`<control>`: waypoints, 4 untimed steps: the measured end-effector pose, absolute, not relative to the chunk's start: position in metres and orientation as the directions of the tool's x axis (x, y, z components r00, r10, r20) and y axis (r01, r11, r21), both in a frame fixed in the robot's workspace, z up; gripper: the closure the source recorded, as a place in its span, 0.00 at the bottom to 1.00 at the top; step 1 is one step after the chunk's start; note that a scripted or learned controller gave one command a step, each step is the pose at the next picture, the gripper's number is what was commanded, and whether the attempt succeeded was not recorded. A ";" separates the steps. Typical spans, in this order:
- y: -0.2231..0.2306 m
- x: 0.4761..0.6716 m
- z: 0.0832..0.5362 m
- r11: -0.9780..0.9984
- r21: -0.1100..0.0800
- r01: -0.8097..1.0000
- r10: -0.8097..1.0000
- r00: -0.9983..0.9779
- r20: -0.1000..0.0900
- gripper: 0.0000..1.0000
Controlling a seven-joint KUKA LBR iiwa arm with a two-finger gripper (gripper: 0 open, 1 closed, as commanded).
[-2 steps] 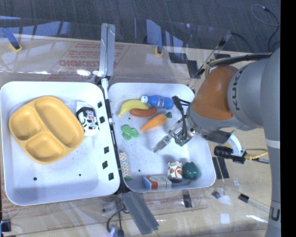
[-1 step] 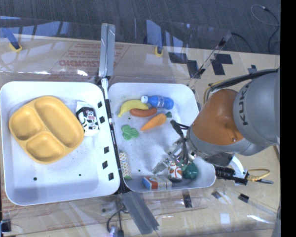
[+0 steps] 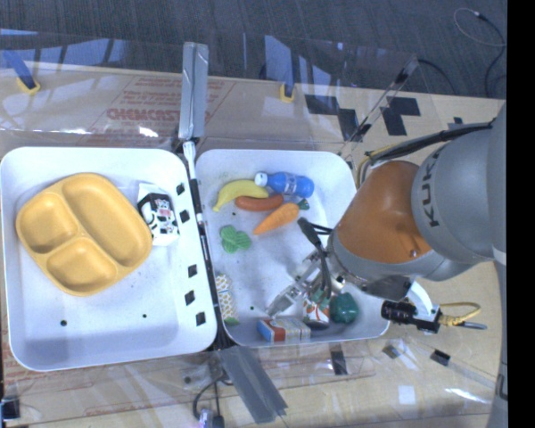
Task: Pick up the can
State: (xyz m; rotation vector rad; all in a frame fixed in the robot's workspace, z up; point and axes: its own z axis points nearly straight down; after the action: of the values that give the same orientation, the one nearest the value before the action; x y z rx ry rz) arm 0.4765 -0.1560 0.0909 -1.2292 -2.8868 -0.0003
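A small can [image 3: 317, 312] with a red and white label sits near the front edge of the right bin [image 3: 250, 275], tight against a dark green toy [image 3: 344, 308]. My gripper [image 3: 292, 296] hangs low in the same bin, just left of the can and close over it. I cannot tell whether it touches the can. The orange band and grey arm [image 3: 388, 226] cover the bin's right side.
At the right bin's back lie a banana [image 3: 238, 191], a blue bottle [image 3: 288, 185], a red sausage [image 3: 259, 203], a carrot [image 3: 277, 218] and a green piece [image 3: 234, 238]. A small box [image 3: 282, 332] lies at the front edge. The left bin holds a yellow divided plate [image 3: 82, 232] and a black-and-white item [image 3: 160, 214].
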 end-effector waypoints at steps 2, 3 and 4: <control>-0.156 0.477 0.101 0.696 -0.001 0.718 0.718 -0.696 0.004 0.00; -0.176 0.477 0.092 0.703 0.000 0.711 0.711 -0.703 0.001 0.00; -0.176 0.477 0.092 0.703 0.000 0.711 0.711 -0.703 0.001 0.00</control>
State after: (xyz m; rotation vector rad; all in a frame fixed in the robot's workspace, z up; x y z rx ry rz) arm 0.4771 -0.1761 0.0920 -1.2094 -2.8985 -0.0003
